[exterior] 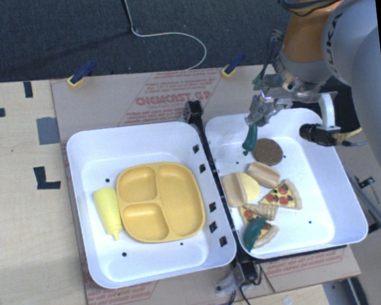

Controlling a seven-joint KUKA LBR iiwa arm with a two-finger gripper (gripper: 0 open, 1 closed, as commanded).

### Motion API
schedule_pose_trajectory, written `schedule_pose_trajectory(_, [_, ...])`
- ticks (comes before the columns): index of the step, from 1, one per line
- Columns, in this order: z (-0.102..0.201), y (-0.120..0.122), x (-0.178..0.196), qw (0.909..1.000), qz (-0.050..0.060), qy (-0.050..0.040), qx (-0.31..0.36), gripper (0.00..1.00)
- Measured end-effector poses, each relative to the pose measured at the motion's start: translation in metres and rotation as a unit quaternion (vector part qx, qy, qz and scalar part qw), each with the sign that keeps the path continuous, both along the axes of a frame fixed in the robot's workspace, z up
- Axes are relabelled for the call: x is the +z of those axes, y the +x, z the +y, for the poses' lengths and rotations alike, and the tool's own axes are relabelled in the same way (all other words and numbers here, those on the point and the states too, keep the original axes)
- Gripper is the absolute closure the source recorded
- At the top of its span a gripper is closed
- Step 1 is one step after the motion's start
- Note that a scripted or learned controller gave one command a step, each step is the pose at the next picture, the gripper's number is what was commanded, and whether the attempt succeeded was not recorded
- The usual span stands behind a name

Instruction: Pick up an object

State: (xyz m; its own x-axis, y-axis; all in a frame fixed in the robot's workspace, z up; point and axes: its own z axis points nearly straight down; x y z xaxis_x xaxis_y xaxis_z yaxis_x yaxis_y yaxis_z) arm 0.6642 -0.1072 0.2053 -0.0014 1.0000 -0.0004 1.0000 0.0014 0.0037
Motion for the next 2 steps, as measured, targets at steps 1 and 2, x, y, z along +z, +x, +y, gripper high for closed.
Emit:
schedule_pose_trajectory(1, [0.001, 0.000, 0.020, 1.0000, 0.002, 0.0003, 0.000, 1.00])
schedule_pose_trajectory(2, [0.052, -0.006, 0.009, 1.0000, 0.003, 0.0008, 0.002, 1.00])
